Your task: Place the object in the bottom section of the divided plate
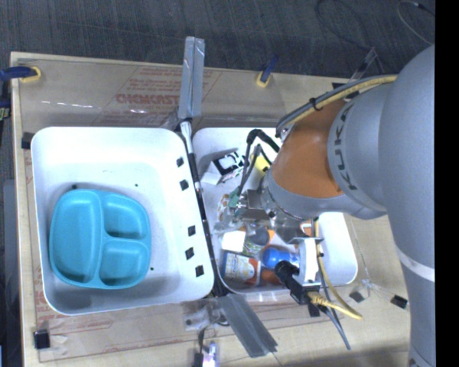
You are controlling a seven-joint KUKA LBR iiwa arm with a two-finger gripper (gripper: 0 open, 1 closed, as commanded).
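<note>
Bench: bears 2 shallow white bins side by side, with a grey divider bar at their junction.
Left bin: contains 1 light blue divided plate, lying flat toward the bin's near-left area.
Divided plate: 3 sections; 1 large at the left, 2 smaller at the right.
Right bin: holds a cluster of small objects, including an orange-labelled container and a blue item; individual identities unclear.
Arm: grey with orange band, reaching in from the right, positioned over the right bin.
Gripper: lowered into the object cluster; wrist hardware obscures it.
</note>
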